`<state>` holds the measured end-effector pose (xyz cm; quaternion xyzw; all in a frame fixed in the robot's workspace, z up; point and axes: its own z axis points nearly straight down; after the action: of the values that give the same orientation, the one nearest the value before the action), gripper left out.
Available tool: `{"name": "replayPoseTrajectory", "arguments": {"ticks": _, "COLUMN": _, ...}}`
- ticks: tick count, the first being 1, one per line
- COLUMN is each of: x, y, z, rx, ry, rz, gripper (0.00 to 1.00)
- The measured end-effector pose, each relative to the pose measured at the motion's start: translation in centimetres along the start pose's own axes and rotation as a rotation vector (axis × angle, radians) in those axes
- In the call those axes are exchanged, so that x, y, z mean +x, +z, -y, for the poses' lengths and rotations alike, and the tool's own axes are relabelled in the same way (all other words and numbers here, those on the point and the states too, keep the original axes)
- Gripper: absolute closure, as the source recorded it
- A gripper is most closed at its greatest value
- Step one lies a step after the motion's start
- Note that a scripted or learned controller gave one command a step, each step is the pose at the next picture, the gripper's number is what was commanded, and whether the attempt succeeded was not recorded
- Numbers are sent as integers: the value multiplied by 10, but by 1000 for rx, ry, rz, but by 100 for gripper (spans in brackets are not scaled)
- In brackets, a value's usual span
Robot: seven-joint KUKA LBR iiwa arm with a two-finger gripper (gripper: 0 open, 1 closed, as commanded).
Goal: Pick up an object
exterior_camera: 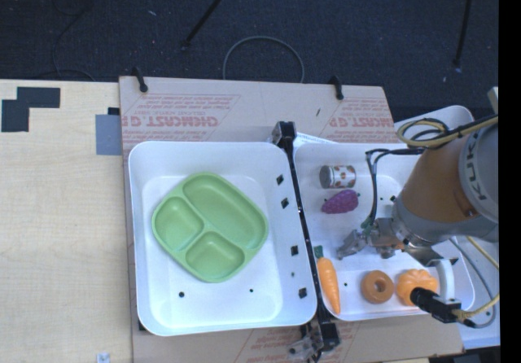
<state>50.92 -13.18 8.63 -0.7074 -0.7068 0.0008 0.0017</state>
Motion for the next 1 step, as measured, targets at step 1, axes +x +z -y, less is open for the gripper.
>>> {"name": "replayPoseTrajectory", "arguments": {"ticks": 1, "x": -1, "y": -12, "z": -1, "rx": -2, "ry": 6, "rz": 0, "gripper": 100}}
